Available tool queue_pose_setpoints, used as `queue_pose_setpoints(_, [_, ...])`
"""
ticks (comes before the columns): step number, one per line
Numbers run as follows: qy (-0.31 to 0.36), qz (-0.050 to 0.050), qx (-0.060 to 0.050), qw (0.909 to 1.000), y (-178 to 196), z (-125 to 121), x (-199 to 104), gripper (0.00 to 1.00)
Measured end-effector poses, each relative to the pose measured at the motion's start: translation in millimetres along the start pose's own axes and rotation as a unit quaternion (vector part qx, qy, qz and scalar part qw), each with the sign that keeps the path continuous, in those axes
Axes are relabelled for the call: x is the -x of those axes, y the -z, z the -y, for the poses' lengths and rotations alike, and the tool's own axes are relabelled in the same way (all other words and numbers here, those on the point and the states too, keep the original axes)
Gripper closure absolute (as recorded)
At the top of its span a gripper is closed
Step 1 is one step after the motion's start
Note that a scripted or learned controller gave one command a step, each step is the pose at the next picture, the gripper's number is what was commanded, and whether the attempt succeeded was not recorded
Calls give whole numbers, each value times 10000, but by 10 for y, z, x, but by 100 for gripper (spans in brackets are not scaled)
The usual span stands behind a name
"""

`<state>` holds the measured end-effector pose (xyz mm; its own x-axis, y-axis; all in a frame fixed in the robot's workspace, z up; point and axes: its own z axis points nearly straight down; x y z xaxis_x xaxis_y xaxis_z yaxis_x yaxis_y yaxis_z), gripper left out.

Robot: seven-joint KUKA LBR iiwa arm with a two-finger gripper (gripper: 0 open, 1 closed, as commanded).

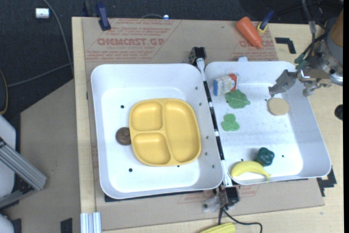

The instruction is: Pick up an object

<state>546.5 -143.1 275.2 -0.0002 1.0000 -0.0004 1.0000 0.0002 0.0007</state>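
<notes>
Starting at the left, the left white bin (103,117) holds a yellow divided plate (163,132) with three compartments, lying flat near the bin's middle. A small brown round object (123,136) sits just beside the plate's left edge, partly tucked under it. Both bins rest on a sheet of printed cardboard (131,35) laid over the bench, and a blue clamp (102,16) grips the cardboard's far left corner.

Across the divider, the right white bin (305,144) carries a scatter of small things. Near its far left corner lies a small carton (225,84) in white, blue and red. Just in front of it rests a green leafy piece (238,99), and nearer the camera a second, smaller green piece (230,123). Along the near wall lies a yellow banana (250,171), with a dark green object (265,156) touching or almost touching its right end. A tan round disc (278,107) lies flat toward the bin's far right.

Beyond the bins, an orange carrot-shaped object (250,33) rests on the cardboard.

At the far right, the gripper (283,85) hangs over the right bin's far side, just above and behind the tan disc. Whether it touches the disc cannot be told, and nothing shows between the gripper's tips.
</notes>
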Motion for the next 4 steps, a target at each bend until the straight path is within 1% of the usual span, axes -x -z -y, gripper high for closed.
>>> queue_pose_setpoints(1, [-3,-9,-20,10000,-1284,-207,-134,0])
queue_pose_setpoints(2, [3,-11,-19,10000,-1846,-468,-496,0])
queue_pose_setpoints(3, [2,4,0,10000,-1903,-980,-160,0])
queue_pose_setpoints(4, [-2,40,-93,9999,-1907,-1161,-335,0])
